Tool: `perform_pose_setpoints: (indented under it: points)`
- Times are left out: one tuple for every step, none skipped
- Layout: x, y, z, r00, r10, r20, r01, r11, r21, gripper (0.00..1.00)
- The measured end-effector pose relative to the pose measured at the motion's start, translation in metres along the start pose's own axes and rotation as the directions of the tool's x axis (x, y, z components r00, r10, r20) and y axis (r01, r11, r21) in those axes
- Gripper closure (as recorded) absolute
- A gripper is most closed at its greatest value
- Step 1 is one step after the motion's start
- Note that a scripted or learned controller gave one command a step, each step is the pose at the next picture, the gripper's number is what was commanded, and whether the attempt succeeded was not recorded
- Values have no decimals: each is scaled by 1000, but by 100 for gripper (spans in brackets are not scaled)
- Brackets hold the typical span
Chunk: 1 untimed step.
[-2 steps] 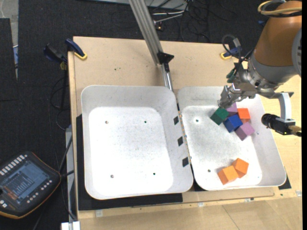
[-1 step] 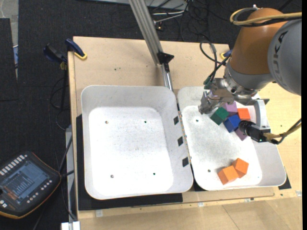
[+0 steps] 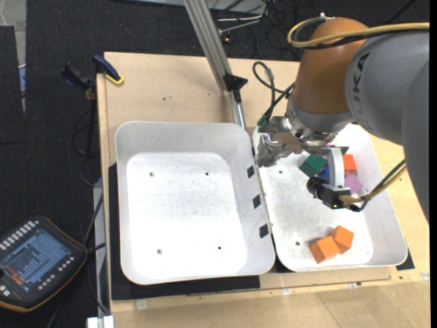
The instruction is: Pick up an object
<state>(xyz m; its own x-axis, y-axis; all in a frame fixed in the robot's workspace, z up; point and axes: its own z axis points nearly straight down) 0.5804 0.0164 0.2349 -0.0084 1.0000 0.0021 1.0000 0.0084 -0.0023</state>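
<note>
End effector (image 3: 268,152) sits low at the far left of the right bin (image 3: 295,210), close against the rim it shares with the left bin (image 3: 179,203); from my feed it is a tangle of metal under the wrist, and I cannot tell how far open it is or whether it has hold of anything. Arm comes in from the right, its orange band above the wrist. Candidate objects all lie in the right bin. Green block (image 3: 315,163) is just right of the end effector, near it, but I cannot say touching. A blue piece (image 3: 322,175) is just beside the green block on the near side, mostly hidden. Orange block (image 3: 349,161) and pink block (image 3: 354,181) lie further right, close together. Two more orange blocks (image 3: 325,249) (image 3: 343,238) sit side by side, touching, near the front edge of that bin, well apart from the end effector. Both bins rest on the wooden counter (image 3: 171,80). A blue and yellow clamp (image 3: 104,70) grips the counter's far left corner. Teach pendant (image 3: 31,260) lies on the floor at lower left.
</note>
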Motion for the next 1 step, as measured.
perform_pose_setpoints:
  points:
    - [61,-3,-8,1000,0,0,0,1000,-3,100]
